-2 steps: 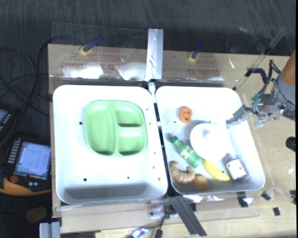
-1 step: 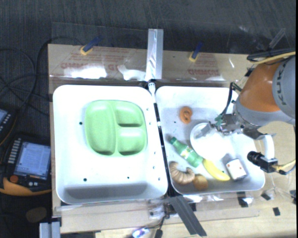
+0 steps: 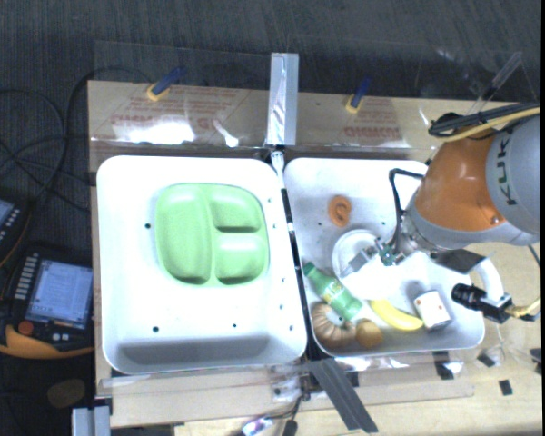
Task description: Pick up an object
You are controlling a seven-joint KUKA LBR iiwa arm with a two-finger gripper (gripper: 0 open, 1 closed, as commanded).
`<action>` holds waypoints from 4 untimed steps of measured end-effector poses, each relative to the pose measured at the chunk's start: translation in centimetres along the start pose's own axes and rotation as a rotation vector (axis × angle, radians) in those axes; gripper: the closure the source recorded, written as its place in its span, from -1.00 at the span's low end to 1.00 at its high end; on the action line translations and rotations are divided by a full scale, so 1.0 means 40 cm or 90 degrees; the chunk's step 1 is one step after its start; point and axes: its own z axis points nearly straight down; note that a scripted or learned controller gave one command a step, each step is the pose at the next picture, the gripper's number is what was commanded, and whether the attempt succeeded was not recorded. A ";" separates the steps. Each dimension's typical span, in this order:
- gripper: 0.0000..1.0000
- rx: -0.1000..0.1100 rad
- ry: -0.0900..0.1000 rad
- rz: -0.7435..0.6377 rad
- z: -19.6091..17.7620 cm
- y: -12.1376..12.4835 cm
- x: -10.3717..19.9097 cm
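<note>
My gripper (image 3: 371, 257) hangs low in the right bin (image 3: 381, 173), reaching in from the right beneath the orange wrist band. Its tip is at the right edge of a white round cup (image 3: 348, 246); I cannot tell whether they touch. Close by lie a small orange ring (image 3: 341, 210) toward the back, a green bottle (image 3: 332, 292) slanting along the bin's left side, a yellow banana (image 3: 396, 316), a white block with an orange face (image 3: 432, 309), and a brown ring-shaped bun (image 3: 331, 327) at the front. Nothing is visibly held.
The left bin (image 3: 118, 243) holds a pale green divided plate (image 3: 209, 232). A raised divider (image 3: 289, 234) separates the two bins. The arm's body covers the right bin's back right corner. Tablets and cables lie on the floor at the far left.
</note>
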 end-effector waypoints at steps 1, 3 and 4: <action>-1.00 0.017 0.023 -0.110 -0.004 0.245 -0.079; -1.00 0.031 0.028 0.060 -0.240 0.487 0.151; -1.00 0.026 0.031 -0.121 -0.254 0.544 0.259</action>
